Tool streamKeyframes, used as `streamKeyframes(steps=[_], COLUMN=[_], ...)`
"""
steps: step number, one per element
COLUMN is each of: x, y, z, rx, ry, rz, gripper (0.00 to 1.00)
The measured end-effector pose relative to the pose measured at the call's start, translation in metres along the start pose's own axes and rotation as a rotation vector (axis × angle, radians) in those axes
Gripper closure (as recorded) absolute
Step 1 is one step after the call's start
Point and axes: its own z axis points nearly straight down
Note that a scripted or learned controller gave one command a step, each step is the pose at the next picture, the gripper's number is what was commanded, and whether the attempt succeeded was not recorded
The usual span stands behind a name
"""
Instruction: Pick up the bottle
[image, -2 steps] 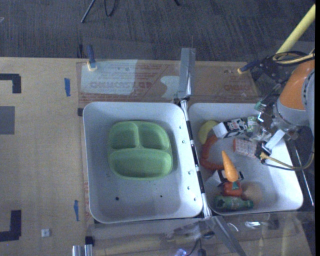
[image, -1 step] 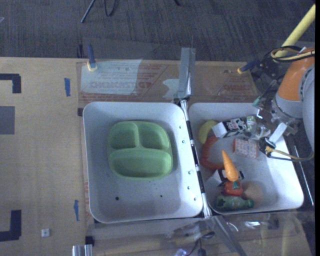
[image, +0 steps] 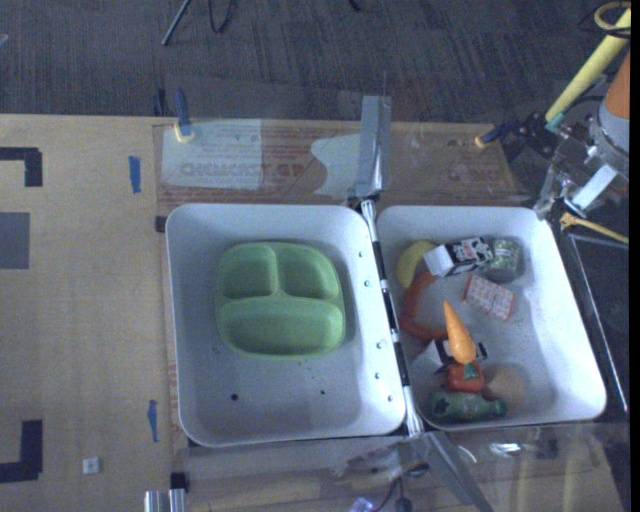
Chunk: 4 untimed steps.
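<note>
The bottle (image: 478, 256) lies on its side near the far edge of the right bin (image: 575, 330). It is small, with a black-and-white label and a clear greenish end pointing right. A yellow fruit (image: 414, 262) touches its left end. The arm comes in at the top right, and my gripper (image: 567, 198) hangs over the bin's far right corner, right of the bottle and apart from it. Nothing shows in the gripper.
Also in the right bin are a pink checked packet (image: 490, 298), an orange carrot (image: 458, 336), a red-orange curved piece (image: 414, 312), a beige ball (image: 507, 384) and a green item (image: 466, 407). The left bin (image: 190, 300) holds a green divided plate (image: 281, 299).
</note>
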Motion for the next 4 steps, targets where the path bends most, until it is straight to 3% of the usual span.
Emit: streamKeyframes(steps=[1, 2, 3, 4], x=[0.000, 0.035, 0.075, 0.009], y=[-0.001, -0.022, -0.099, -0.056], z=[0.001, -0.054, 0.100, 0.012], rx=[0.003, 0.001, 0.007, 0.002], ry=[-0.001, -0.001, -0.003, -0.001], rz=[0.000, 0.223, 0.362, 0.287], gripper=[0.00, 0.00, 0.00, 0.00])
